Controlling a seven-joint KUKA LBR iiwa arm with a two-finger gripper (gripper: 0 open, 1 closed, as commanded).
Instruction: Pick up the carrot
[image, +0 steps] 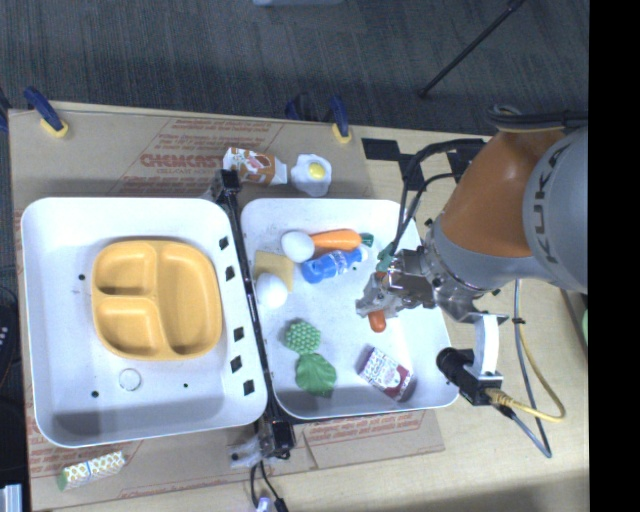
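The smooth orange tapered carrot (336, 239) with a green stem end lies flat in the right white bin (420, 395), beside a white egg (297, 245). The two-finger gripper (378, 310) hangs near; whether it is apart or together I cannot tell.

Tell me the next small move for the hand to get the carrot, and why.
Probably shift the hand toward the far wall of the right bin. The carrot lies there beside the white egg and blue bottle, apart from the hand, which hangs over the bin's middle.
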